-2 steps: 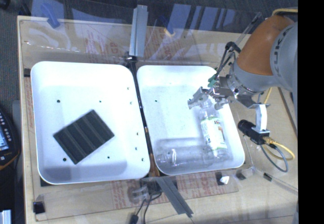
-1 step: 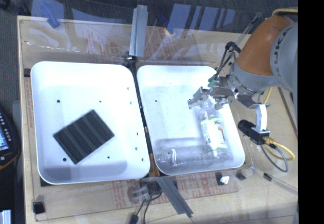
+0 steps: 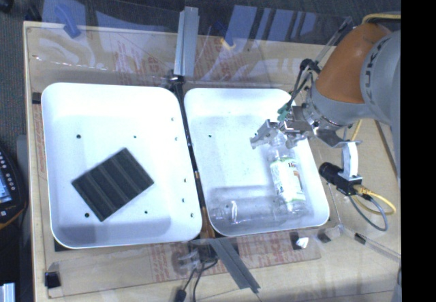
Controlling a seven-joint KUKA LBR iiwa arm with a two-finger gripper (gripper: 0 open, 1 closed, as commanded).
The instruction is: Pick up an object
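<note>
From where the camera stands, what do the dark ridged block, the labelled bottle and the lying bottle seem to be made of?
The dark ridged block looks like matte foam or rubber, dull black with parallel grooves, though hard plastic is possible. The labelled bottle looks like clear glossy plastic, with a white and green label around it. The lying bottle seems clear plastic too: the white bin shows through it.

Bottle (image 3: 287, 181) label: red and green print, perhaps lettering, too small to read.

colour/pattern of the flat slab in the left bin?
Dark grey slab with lengthwise ridges, seen in the camera view.
</note>
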